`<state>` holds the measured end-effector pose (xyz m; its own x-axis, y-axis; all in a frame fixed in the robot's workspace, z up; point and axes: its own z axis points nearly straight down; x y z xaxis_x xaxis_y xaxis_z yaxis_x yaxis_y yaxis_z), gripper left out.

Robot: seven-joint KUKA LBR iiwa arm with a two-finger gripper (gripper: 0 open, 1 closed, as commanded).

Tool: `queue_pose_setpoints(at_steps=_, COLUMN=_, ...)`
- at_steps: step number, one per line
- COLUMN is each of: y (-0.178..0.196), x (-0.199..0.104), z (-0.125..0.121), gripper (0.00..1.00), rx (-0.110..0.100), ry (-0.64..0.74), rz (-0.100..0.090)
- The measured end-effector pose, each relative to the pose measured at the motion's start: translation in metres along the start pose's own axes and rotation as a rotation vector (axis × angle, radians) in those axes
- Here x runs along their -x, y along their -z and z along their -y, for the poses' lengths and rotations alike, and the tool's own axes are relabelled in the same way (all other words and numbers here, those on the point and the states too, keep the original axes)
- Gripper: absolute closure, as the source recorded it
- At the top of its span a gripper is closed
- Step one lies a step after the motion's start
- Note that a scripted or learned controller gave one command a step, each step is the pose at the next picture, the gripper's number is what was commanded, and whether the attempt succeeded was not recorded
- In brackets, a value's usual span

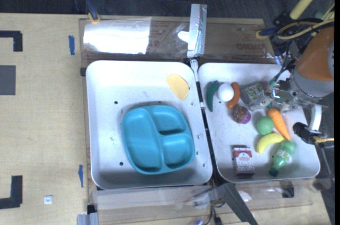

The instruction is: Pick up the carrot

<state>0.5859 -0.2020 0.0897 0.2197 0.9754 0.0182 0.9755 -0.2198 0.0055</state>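
The carrot [280, 124] is orange and tapered. It lies in the right bin [223, 173] near the right wall, with its thick end pointing up-left and its tip down-right. My gripper [278, 97] hangs just above the carrot's thick end, reaching in from the right under the grey wrist with the orange band. The wrist body hides the gripper's lower part, and nothing shows lifted off the bin floor.
Around the carrot lie a green ball [264, 125], a yellow banana [268, 142], a green bottle [281, 157], a purple piece [241, 115], a white egg [226, 92] and a red-and-white box [243, 159]. The left bin holds a blue divided plate [158, 139] and a yellow slice [178, 85].
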Motion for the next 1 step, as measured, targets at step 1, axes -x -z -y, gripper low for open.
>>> queue_pose_setpoints(at_steps=1, y=-0.0033, x=-0.0074, z=-0.0192, gripper=0.00, rx=-0.002, ry=0.367, rz=0.018)
